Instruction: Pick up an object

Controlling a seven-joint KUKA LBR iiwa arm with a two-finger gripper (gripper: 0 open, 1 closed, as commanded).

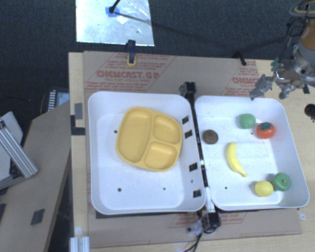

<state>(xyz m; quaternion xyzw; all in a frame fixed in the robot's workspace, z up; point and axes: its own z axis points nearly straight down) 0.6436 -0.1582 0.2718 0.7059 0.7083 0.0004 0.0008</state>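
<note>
The right bin (294, 156) holds a yellow banana (235, 159), a brown round piece (210, 136), a green ball-shaped fruit (246, 121), a red-orange tomato (265, 130), a yellow lemon (263, 188) and a green apple (282, 181). My gripper (273, 88) hangs above the bin's far rim, up and to the right of the green fruit. Its two grey fingers (259, 87) stand apart, open, with nothing between them.
A yellow divided plate (148, 138) lies in the left bin (102, 182). A black divider with clips (195, 140) runs between the bins. Cardboard (163, 72) lies under both bins. A metal frame (8, 146) stands at the far left.
</note>
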